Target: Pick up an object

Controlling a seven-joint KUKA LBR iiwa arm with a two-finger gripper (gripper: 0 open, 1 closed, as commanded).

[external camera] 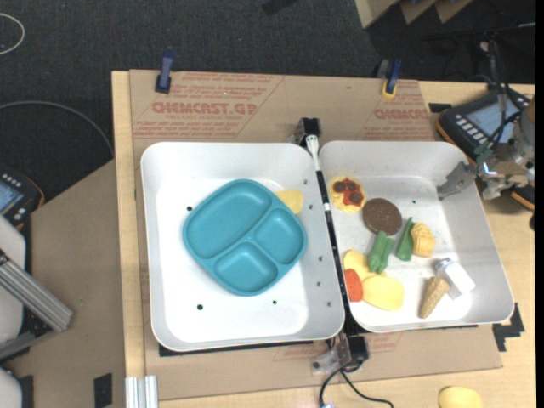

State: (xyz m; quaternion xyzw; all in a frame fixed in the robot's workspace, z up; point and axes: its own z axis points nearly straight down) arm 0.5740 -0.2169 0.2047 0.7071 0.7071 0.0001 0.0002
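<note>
Camera view: tool (450, 182) hovers at the right bin's (497, 253) far right edge, its grip state unclear; toy foods (391, 253) lie crowded mid-bin, so a descent may catch several.

My desk (527, 253) carries a brown cardboard sheet (212, 109) printed in red. Blue clamp (165, 70) on its far edge, left; blue-and-yellow clamp (391, 76) on the far edge, right. Two white bins, left bin (170, 313) and right bin (493, 253), touch along a shared edge. Black clip (309, 130) at the far end of that seam. Dark carpet floor (127, 15) beyond, with a thin white cable loop (13, 32). Aluminium bar (34, 300) at the left edge.
</note>
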